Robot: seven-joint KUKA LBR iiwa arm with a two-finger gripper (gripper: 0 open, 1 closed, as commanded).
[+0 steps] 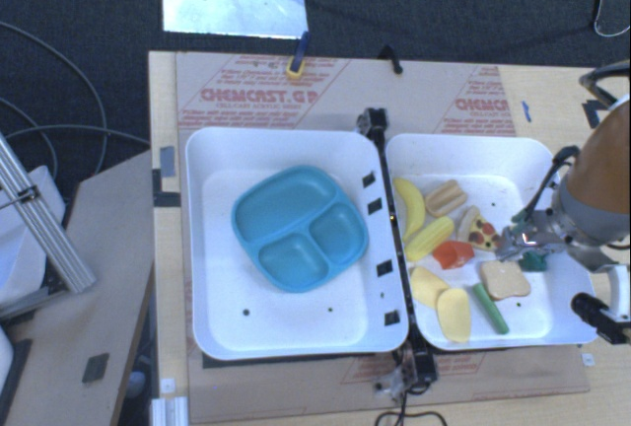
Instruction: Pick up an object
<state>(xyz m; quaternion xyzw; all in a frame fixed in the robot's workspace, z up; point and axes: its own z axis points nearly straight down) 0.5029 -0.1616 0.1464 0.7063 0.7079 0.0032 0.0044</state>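
The right bin point(513, 161) holds toy food: a banana point(409, 207), a hot dog bun point(445, 197), a corn cob point(430, 239), a pizza slice point(480, 234), a red piece point(455, 254), a bread slice point(505, 281), a green stick point(490, 308) and two yellow pieces point(442, 301). My gripper point(523, 244) reaches in from the right and hangs low over the bin's right side, just right of the pizza slice and above the bread. A dark green object point(534, 262) lies right by its tip.
The left bin point(227, 316) holds a blue three-compartment plate point(299, 227). A black divider point(386, 217) joins the two bins. The arm's grey and orange body point(599, 182) covers the right bin's far right edge. A cardboard sheet point(256, 94) lies under both bins.
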